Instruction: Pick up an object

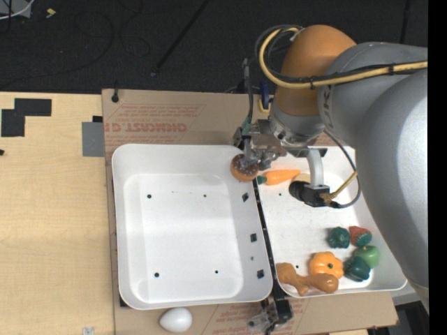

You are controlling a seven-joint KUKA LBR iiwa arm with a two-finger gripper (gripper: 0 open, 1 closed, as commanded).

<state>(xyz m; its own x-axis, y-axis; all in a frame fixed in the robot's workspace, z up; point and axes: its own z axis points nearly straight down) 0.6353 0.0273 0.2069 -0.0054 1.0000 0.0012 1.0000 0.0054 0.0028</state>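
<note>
Arm (363, 117) reaching in from right, wrist bent down over divider between bins. Gripper (253, 152) low at brown round object (244, 169); carrot (279, 177) just right. Grip state: cannot tell.

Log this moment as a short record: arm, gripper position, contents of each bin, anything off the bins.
arm: grey KUKA arm with orange band, reaching in from the right
gripper: low at the far end of the divide between the bins, over a round brown object
left bin: bare white floor
right bin: toy carrot, orange pumpkin, tan curved piece, green vegetables, red piece
off the bins: white egg on the cardboard in front of the left bin
</note>
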